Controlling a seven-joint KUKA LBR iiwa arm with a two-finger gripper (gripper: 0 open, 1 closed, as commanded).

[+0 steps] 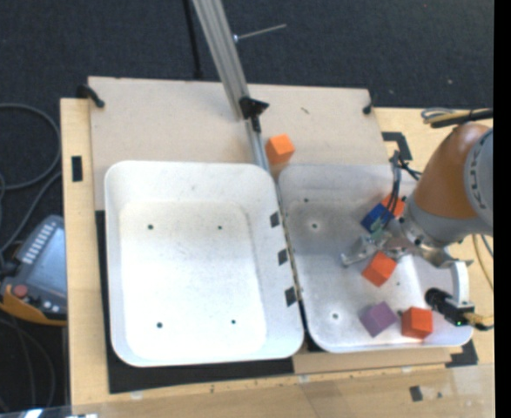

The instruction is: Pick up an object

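Observation:
The right bin holds several small blocks. An orange cube lies near its middle right, a purple block and another orange block near its front edge, and a blue piece farther back. My gripper hangs low in this bin, reaching in from the right, directly over the back edge of the orange cube and just in front of the blue piece. The wrist hides part of the bin's right side.
The left bin lies beside the right one, with a shared ridge between them. An orange cube rests on the bench behind the bins, next to a slanted metal rail. Cables run along the right edge.

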